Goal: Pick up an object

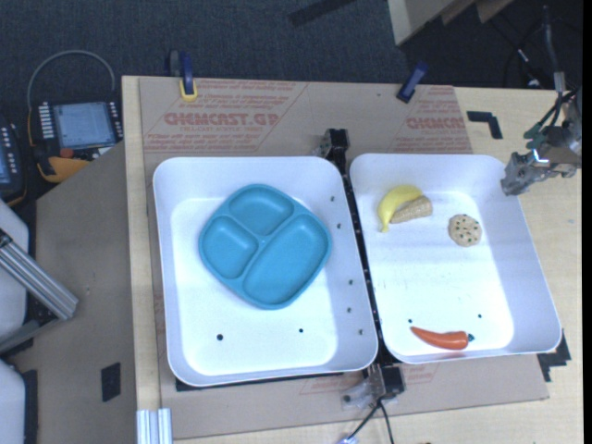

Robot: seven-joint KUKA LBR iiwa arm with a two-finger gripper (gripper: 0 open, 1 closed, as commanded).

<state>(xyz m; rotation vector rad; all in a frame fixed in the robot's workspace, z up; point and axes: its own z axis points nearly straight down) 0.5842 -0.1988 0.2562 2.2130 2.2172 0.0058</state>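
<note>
Two white bins side by side, left bin (pixel 176 276) holding a blue divided plate (pixel 265 245), right bin (pixel 527 285) holding a banana (pixel 401 203), a cookie (pixel 464 229) and a red pepper (pixel 439 338), gripper (pixel 520 176) just beyond its far right corner

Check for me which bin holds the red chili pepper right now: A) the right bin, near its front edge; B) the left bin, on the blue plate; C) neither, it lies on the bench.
A: the red chili pepper lies in the right bin, by the front rim.
</note>
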